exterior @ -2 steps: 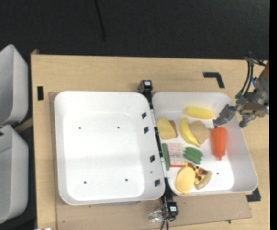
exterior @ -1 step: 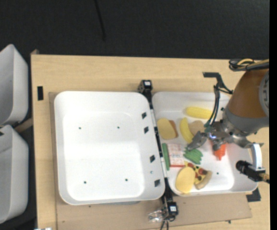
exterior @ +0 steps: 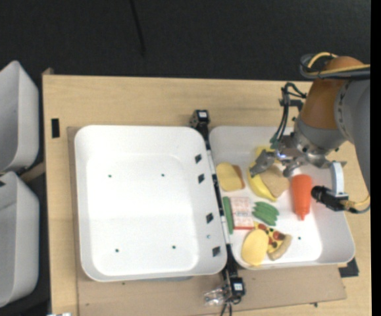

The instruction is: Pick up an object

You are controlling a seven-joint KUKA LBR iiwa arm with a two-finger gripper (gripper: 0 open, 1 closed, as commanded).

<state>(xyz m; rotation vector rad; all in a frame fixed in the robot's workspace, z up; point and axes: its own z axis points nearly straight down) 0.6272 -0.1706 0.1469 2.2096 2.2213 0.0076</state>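
- Claw (exterior: 274, 165), low over the upper part of the right bin (exterior: 335, 239), just above a yellow banana-shaped piece (exterior: 264, 187) and tan slice (exterior: 277, 185); opening width not discernible, nothing visibly held.
- Grey arm with orange band (exterior: 322, 104), entering from the right.
- Orange carrot-like object (exterior: 301, 195), just right of the tan slice.
- Pale bread-like piece (exterior: 229, 176), near the divider between bins.
- Green leafy item (exterior: 266, 211) beside a white-and-red packet (exterior: 242, 212).
- Yellow lemon-like object (exterior: 254, 247) touching a pizza slice (exterior: 279, 242), near the front wall.
- Left bin (exterior: 85, 196), white, beside the right one on the wooden counter (exterior: 144, 97).
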